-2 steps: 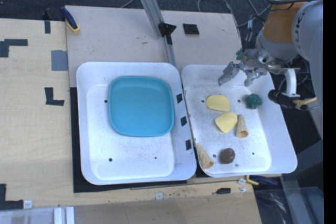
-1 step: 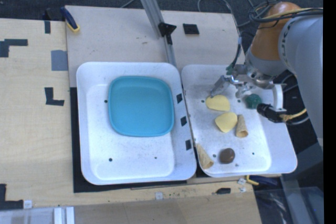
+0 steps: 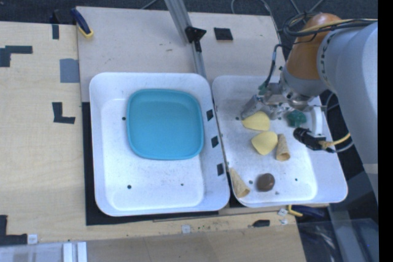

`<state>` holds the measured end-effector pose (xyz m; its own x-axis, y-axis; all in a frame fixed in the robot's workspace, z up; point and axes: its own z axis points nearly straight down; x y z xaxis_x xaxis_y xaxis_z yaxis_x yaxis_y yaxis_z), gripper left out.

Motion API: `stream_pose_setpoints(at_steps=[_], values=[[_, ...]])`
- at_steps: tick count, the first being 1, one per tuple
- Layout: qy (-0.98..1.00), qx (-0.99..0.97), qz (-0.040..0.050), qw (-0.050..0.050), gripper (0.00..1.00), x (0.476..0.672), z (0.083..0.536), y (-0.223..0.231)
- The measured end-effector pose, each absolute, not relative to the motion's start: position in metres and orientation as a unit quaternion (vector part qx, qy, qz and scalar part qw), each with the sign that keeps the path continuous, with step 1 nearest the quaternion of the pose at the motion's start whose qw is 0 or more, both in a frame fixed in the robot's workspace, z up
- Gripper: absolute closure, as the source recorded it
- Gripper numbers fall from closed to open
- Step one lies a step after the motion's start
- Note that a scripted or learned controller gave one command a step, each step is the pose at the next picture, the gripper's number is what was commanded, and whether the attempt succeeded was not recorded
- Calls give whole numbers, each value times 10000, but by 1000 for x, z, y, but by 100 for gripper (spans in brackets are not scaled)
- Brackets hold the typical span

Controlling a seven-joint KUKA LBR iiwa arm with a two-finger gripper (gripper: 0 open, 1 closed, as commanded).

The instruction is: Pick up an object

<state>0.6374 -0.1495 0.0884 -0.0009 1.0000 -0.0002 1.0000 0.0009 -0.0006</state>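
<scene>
The claw [image 3: 261,106] is hovering in the right bin [image 3: 325,184], just above a yellow piece [image 3: 256,122]; I cannot tell its grip. Another yellow piece [image 3: 264,143] is lying just below.

No legible text, labels, brand marks or nos. anywhere on bench, bins or arm.

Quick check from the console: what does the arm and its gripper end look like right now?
The arm is a thick, rounded grey body with an orange band above the wrist. Thin black cables loop behind it. The gripper is a small metallic assembly, with a black cable with yellow tips beside it.
</scene>
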Motion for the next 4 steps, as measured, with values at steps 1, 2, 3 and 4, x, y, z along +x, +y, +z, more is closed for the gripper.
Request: stream_pose_setpoints(at_steps=[1, 2, 3, 4], values=[[-7075, -7067, -3, -9, 100, 638, 100, -150], [-7073, -7069, -7, -11, 100, 641, 143, -153], [-7073, -7069, -14, -20, 100, 643, 206, -152], [-7072, -7070, -14, -21, 100, 639, 268, -154]])
